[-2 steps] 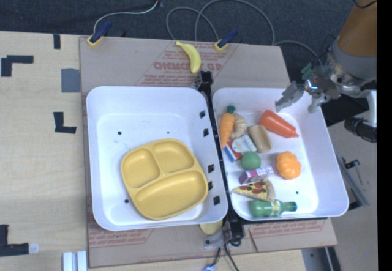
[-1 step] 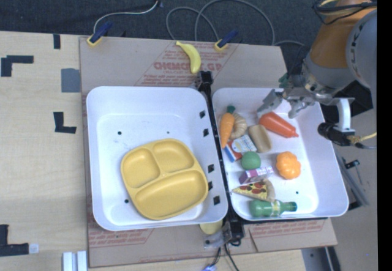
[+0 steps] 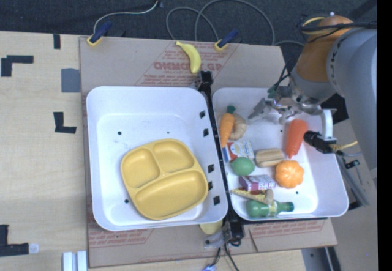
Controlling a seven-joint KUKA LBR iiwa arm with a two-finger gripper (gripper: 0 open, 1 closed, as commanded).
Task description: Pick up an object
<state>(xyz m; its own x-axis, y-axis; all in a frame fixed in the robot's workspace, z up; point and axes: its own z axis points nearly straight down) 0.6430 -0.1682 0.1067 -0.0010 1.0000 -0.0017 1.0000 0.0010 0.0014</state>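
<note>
The right bin (image 3: 327, 199) holds several toy foods. A red-orange carrot (image 3: 294, 137) lies near its right wall, with an orange (image 3: 289, 173) and a bread roll (image 3: 269, 156) below it. A small carrot (image 3: 226, 126) and a potato (image 3: 238, 127) rest by the left wall. A green lime (image 3: 242, 166), a pink packet (image 3: 258, 183) and a green bottle (image 3: 270, 207) lie toward the front. My gripper (image 3: 274, 111) hangs over the bin's back part, just above and left of the red-orange carrot. Its fingers are spread open with nothing between them.
The left bin (image 3: 104, 111) holds a yellow divided plate (image 3: 164, 178). A toy banana (image 3: 191, 55) lies on the cardboard behind the bins. Cables loop behind the bench. The arm's grey body and orange band (image 3: 318, 55) stand over the right bin's back right corner.
</note>
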